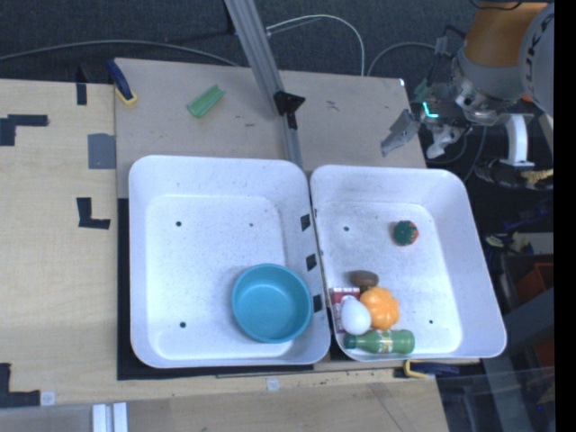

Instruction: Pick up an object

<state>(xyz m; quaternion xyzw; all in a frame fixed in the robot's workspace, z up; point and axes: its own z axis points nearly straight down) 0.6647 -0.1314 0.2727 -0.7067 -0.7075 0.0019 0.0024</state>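
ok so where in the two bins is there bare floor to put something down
Left bin: bare floor everywhere except the near right corner, where the blue bowl sits. Right bin: bare along the far side and around the lone green ball. Crowded at its near left, where the orange, egg and green bottle cluster.

We see two bins of smooth white plastic, the left bin [153, 241] and the right bin [450, 268], both faintly speckled. The blue bowl [270, 301] looks matt plastic. The bench [45, 241] shows pale wood grain. A brushed metal bar [256, 43] slants at the far side.
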